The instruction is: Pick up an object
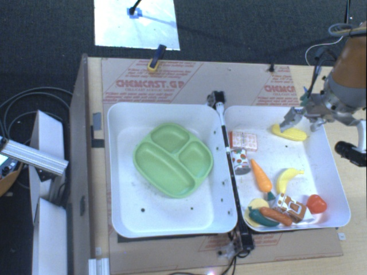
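Note:
My gripper [302, 121] hangs over the far right corner of the right bin [327, 153]. It is open, with one finger to the left and one to the right. A flat yellow piece [290, 133] lies on the bin floor just below and left of the fingers, and nothing sits between them. Further forward in the same bin lie a red and white packet [243, 141], a small box [241, 164], a carrot [262, 177] and a banana [286, 179].
A cluster at the right bin's front holds a red tomato [316, 203], a brown box [289, 205] and an orange pepper [276, 215]. The left bin [123, 211] holds a green divided plate [174, 160]. A rail [226, 153] separates the bins.

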`<state>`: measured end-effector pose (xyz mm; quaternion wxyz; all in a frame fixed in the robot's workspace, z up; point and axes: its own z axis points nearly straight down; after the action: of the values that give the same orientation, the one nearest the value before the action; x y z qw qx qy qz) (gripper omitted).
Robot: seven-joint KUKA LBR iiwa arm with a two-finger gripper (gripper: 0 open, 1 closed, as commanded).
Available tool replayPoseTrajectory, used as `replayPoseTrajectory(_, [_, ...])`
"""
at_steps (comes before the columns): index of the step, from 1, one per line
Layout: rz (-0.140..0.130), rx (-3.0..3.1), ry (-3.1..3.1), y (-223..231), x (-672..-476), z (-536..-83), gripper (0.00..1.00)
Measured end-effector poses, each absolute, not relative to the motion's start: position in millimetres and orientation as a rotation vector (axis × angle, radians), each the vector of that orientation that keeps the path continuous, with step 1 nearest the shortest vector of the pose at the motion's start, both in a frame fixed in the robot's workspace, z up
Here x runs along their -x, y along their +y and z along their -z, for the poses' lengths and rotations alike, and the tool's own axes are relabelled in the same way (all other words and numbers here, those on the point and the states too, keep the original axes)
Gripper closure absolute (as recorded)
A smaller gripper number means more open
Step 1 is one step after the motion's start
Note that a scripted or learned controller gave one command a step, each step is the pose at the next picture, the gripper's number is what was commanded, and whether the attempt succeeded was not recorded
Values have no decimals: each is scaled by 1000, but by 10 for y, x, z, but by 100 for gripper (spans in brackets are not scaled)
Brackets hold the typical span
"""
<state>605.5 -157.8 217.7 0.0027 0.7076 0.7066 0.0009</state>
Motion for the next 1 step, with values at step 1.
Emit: replayPoseTrajectory(1, [3,-2222,2230,-1248,-5764,-1532,0])
